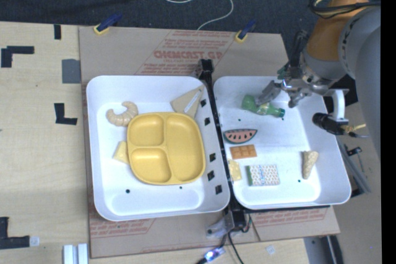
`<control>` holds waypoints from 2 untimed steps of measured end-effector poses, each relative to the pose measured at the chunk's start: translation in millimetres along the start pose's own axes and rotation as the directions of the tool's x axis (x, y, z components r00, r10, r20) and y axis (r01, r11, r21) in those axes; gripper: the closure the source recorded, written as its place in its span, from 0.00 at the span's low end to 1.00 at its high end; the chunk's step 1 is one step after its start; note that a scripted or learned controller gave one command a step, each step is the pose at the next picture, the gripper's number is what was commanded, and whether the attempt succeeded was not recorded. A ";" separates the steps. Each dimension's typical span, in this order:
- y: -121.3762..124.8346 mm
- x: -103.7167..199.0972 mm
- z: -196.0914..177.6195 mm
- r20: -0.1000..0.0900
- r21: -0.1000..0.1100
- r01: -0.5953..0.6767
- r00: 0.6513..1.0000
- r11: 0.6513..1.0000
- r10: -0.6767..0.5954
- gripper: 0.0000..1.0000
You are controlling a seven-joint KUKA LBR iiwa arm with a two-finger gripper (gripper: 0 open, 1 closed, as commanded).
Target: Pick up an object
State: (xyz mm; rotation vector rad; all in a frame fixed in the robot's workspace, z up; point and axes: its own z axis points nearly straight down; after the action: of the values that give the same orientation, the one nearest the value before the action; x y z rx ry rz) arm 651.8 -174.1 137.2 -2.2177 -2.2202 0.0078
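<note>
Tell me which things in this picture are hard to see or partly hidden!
- The hand at the green object: in the camera view it is too small and blurred to tell whether it grips that object.
- The pale yellow wedge in the left white bin: the yellow divided plastic plate covers part of it.
- The small yellow piece: tucked against the right white bin's inner wall, shape unclear.
</note>
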 end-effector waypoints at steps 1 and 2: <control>-0.9 1.3 54.2 0.000 0.000 0.001 1.000 1.000 -0.001 0.00; -1.0 2.0 41.6 -0.002 0.003 0.003 1.000 1.000 -0.003 1.00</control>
State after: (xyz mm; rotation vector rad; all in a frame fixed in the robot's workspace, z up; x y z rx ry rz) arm 650.6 -172.1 95.7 -2.2119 -2.2208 0.0088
